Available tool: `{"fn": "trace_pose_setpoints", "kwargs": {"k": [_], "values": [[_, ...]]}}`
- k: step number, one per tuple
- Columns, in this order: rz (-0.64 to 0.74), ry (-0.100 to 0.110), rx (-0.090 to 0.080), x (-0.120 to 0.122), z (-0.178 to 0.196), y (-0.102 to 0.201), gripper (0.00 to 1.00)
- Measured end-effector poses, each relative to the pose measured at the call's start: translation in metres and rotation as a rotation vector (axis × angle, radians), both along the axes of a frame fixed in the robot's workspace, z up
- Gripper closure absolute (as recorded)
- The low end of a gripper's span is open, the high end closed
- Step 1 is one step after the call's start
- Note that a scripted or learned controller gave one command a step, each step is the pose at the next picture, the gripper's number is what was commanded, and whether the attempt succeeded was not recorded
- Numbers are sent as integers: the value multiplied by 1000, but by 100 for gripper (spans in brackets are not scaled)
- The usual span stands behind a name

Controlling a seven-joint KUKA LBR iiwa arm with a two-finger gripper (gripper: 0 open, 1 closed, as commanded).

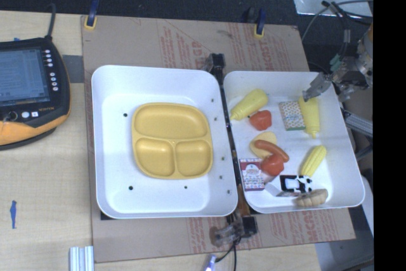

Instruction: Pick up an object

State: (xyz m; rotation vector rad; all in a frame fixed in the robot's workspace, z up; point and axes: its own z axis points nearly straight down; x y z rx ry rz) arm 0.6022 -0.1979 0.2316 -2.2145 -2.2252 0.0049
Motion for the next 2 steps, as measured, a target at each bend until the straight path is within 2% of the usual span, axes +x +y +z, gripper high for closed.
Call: {"fn": "trace_pose_setpoints", "kwargs": {"k": [1, 2], "values": [[2, 3, 0, 26, -120, 95, 0], [1, 2, -1, 12, -140, 98, 0]]}}
